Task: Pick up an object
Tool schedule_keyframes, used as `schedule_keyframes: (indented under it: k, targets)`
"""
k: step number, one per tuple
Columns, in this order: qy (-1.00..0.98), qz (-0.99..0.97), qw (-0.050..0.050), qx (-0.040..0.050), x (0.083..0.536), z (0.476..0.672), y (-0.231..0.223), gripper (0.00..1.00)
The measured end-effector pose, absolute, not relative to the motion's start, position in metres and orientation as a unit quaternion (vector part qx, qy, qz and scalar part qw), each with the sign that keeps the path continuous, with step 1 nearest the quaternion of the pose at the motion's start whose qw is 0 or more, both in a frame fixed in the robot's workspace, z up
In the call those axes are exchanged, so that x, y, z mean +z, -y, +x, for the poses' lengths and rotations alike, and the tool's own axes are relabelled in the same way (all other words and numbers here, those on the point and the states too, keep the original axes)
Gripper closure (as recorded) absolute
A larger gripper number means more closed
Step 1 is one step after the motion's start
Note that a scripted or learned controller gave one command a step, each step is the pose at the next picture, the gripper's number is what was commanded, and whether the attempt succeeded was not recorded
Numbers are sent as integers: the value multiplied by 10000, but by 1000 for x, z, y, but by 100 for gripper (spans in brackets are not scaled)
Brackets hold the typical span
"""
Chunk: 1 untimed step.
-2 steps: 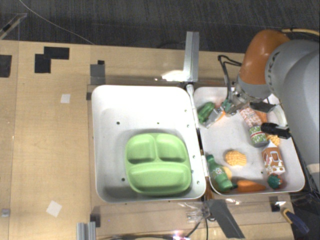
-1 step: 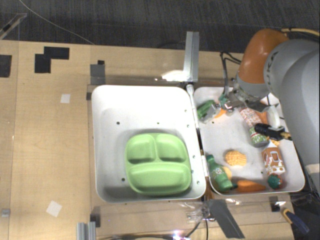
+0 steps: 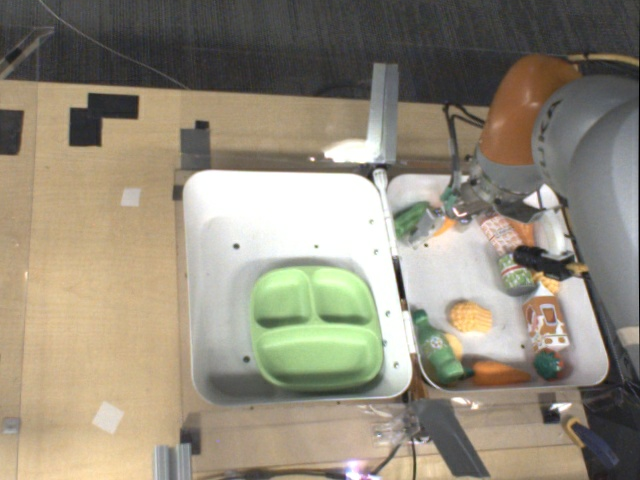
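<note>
The right bin [image 3: 590, 373] holds several toy food items. A green packet [image 3: 409, 218] and a small orange piece [image 3: 441, 229] lie at its far left corner. Close by are a red-and-white can [image 3: 497, 233] and a green-topped can [image 3: 517, 277]. A yellow corn cob [image 3: 470, 316] sits mid-bin. A green bottle [image 3: 436, 347], an orange carrot [image 3: 498, 373] and a brown-labelled bottle [image 3: 546, 326] lie along the near side. My gripper [image 3: 456, 204] is low over the far left corner, just right of the green packet and above the orange piece.
The left bin [image 3: 215, 218] holds a green sectioned plate [image 3: 315, 328]. A metal post [image 3: 383, 118] stands behind the divider between the bins. The grey arm with its orange band [image 3: 525, 108] covers the right bin's far right corner.
</note>
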<state>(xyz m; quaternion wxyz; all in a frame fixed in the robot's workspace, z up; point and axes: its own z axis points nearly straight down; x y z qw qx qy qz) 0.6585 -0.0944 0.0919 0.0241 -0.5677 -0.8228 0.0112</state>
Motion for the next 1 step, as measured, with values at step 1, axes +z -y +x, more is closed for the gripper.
schedule_keyframes:
  k: [1]
  targets:
    - [8640,-5034,-62,-41,191,672,31,100]
